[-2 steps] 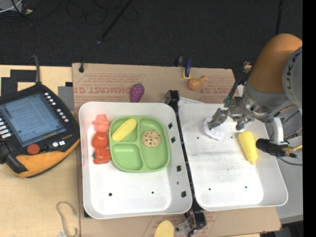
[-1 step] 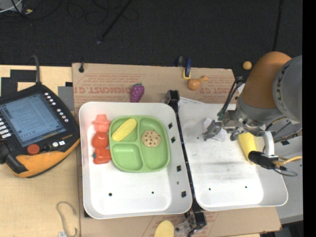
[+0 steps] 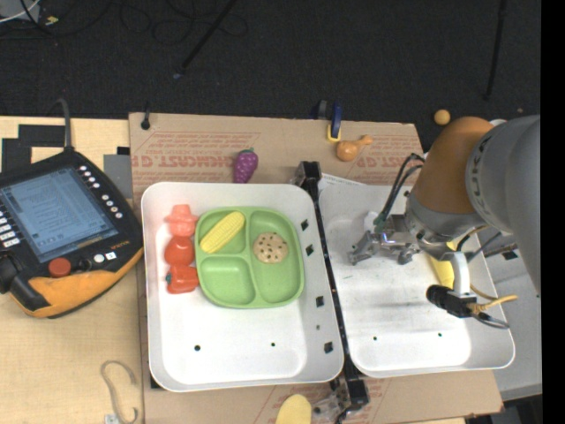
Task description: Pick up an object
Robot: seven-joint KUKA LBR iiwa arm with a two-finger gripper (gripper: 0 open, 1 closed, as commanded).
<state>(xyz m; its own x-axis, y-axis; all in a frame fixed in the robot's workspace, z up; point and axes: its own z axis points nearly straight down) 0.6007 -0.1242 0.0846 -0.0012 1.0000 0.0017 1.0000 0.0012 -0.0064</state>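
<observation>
My gripper (image 3: 381,253) hangs low over the bare floor of the right bin (image 3: 415,343), in its upper left part. It stands open, and nothing shows between its fingers. A yellow object (image 3: 444,272) lies in the right bin just right of the gripper, partly hidden by the wrist. The left bin (image 3: 229,352) holds a green divided plate (image 3: 231,283) with a yellow corn cob (image 3: 221,230) and a round cookie (image 3: 270,248) on it. A red toy figure (image 3: 180,250) lies along the plate's left side.
A purple grape bunch (image 3: 245,164) and an orange-yellow toy (image 3: 351,147) lie on the cardboard behind the bins. A yellow fruit (image 3: 294,409) sits at the front edge. A teach pendant (image 3: 53,228) rests on the bench at the left.
</observation>
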